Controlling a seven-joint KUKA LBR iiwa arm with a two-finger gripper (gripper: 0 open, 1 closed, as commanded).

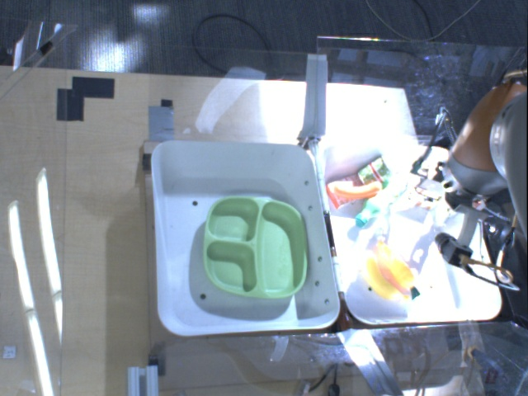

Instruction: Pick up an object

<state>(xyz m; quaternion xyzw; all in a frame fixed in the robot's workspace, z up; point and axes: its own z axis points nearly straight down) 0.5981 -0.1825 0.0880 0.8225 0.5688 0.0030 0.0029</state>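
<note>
The right bin (487, 308) is washed out by bright light. In its far left part lie an orange-red curved piece (355, 192), a green and red packet (374, 172) just behind it, and a teal item (368, 214) in front. A yellow and orange object (388, 275) lies nearer the front, with a small teal bit (413, 293) beside it. My gripper (429, 195) hangs over the right half of this bin, to the right of the orange-red piece and apart from it. Glare hides its tip, and I see nothing held in it.
The left bin (173, 221) holds a pale green divided plate (256, 246). A low wall (328, 229) separates the two bins. The grey arm with its orange band (487, 130) comes in from the right edge. A transparent panel (315, 97) stands behind the bins.
</note>
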